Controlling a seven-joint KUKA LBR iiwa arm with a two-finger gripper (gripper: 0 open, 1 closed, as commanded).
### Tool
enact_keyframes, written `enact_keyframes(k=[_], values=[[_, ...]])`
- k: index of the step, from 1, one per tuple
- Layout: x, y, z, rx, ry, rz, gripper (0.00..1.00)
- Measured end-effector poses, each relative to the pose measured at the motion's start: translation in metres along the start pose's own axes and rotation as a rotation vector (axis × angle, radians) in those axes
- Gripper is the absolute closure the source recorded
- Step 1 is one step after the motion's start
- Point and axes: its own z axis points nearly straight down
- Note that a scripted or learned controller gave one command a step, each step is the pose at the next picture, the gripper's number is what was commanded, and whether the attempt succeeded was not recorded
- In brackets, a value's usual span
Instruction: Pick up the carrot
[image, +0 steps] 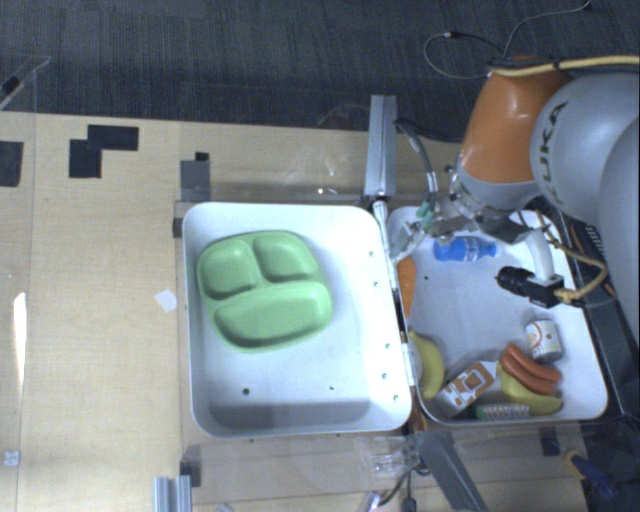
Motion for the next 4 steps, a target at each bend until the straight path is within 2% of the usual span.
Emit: enact_keyframes(k=[1, 2, 3, 4], values=[[-0.024, -0.006, -0.001, -0.002, -0.001, -0.007, 0.00], [-0.012, -0.014, 0.000, 0.000, 0.000, -0.117, 0.00], [-0.056, -0.101, 0.095, -0.006, -0.006, -0.091, 0.00], [-0.055, -0.097, 0.083, -0.014, -0.006, -0.093, 1.00]])
